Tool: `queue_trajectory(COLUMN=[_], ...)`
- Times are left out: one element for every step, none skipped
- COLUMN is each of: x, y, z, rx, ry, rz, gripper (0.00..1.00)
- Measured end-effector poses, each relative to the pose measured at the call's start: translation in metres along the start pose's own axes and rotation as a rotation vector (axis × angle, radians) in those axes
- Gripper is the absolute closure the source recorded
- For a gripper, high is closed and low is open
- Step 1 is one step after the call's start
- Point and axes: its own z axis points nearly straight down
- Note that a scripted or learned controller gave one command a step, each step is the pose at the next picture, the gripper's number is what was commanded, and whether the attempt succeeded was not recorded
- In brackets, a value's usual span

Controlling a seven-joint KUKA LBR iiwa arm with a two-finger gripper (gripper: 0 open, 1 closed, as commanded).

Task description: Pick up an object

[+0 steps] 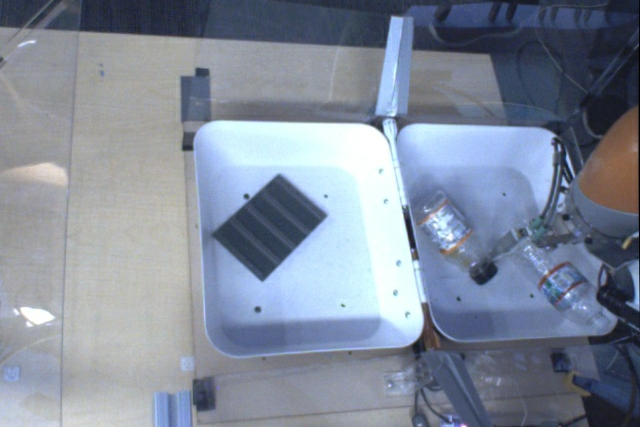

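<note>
Bottles wait for you in the right bin [480, 143]. One bottle [447, 227] lies slanted, just left of the fingers [522, 237]. You cannot tell their state.

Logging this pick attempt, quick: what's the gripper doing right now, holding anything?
Gripper: cannot be told; it sits low in the right bin between two plastic bottles.

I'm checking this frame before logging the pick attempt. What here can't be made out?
- Gripper, camera view: too small and blurred to tell how its fingers stand.
- Arm: cut off by the right edge.
- Bottle in the right bin: clear plastic, label unreadable.
- Second bottle: label blurred; whether the dark cap is attached is unclear.
</note>
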Motion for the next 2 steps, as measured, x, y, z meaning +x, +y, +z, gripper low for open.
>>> queue_trajectory(x=[0.0,0.061], y=[0.003,0.021], z=[-0.011,-0.084], rx=[-0.006,0.012], ry=[-0.002,0.008], rz=[-0.001,-0.055], gripper=[1.0,1.0])
